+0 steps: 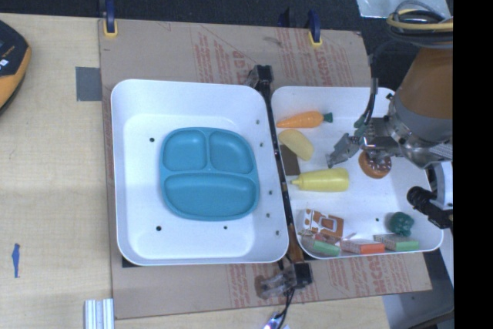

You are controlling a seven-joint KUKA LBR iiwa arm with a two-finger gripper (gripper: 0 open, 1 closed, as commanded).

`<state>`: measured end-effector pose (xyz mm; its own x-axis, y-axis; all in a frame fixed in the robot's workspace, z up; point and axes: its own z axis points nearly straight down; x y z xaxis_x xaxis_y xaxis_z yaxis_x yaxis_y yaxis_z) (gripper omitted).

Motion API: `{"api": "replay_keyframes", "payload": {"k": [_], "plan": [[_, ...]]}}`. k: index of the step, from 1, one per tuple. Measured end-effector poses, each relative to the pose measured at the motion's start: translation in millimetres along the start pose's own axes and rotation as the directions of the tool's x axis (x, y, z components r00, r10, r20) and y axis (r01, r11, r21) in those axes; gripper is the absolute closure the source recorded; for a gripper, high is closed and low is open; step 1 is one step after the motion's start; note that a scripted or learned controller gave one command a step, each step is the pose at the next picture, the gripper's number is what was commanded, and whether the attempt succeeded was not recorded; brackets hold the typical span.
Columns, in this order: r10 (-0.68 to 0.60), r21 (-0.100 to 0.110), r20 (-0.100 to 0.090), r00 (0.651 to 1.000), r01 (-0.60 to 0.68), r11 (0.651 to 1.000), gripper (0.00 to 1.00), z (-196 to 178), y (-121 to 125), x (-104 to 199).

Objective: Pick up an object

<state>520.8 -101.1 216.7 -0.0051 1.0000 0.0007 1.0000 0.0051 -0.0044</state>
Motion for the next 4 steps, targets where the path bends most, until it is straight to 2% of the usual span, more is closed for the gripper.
{"api": "replay_keyframes", "payload": {"k": [1,2,3,4], "plan": [[0.000,0.008,0.000,1.000,0.000,1.000,0.00,115.5,31.9,-22.5],[-0.004,-0.005,0.002,1.000,0.004,1.000,0.00,122.7,86.2,-3.1],[-0.001,-0.006,0.001,1.000,0.001,1.000,0.00,122.9,138.4,3.5],[0.000,-0.001,0.001,1.000,0.000,1.000,0.00,123.6,136.1,4.5]]}}
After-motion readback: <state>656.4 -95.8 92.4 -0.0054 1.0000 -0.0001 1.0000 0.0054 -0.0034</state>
